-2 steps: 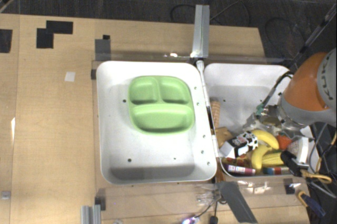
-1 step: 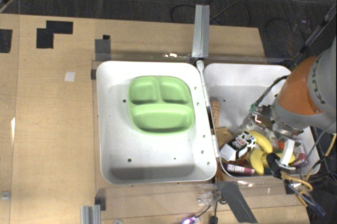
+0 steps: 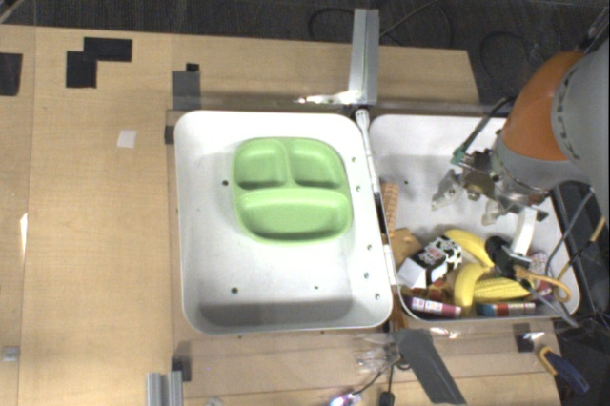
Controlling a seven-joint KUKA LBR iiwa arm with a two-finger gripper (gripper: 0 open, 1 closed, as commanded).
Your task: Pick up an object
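Yellow banana (image 3: 469,244) lies just below the tool (image 3: 467,188).

Green tray (image 3: 289,188) in left bin (image 3: 205,233), end effector (image 3: 467,190) above right bin (image 3: 410,156), perhaps empty-handed

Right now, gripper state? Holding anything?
Gripper: open, fingers spread, holding nothing, above the bare floor of the right bin, clear of the bananas.

1. No text, brand, number or sign can be read anywhere in the camera view.
2. A small black-and-white patterned box (image 3: 437,253) in the right bin (image 3: 410,147) bears print, but it is too small and blurred to make out.
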